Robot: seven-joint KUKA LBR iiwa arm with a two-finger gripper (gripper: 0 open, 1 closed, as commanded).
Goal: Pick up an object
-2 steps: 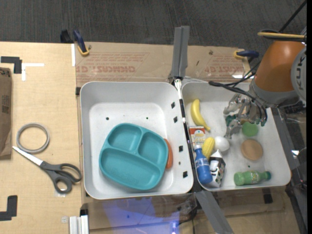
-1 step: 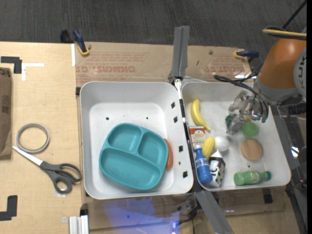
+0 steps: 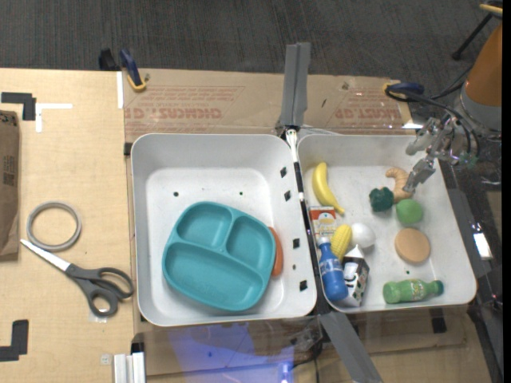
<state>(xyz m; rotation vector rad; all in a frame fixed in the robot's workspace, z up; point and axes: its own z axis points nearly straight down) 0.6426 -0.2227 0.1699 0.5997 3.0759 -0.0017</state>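
A tan, bone-shaped toy (image 3: 395, 175) is seen in the right bin (image 3: 459, 214), touching the tip of the pincer (image 3: 418, 174), which is reached in from the right and tilted down. How far the pincer is parted cannot be told. Just below the tan toy a dark green broccoli piece (image 3: 382, 199) and a green ball (image 3: 409, 211) are found. Left of the tan toy a banana (image 3: 323, 186) is laid. Well left of it, a teal divided plate (image 3: 219, 254) is held in the left bin (image 3: 144, 214).
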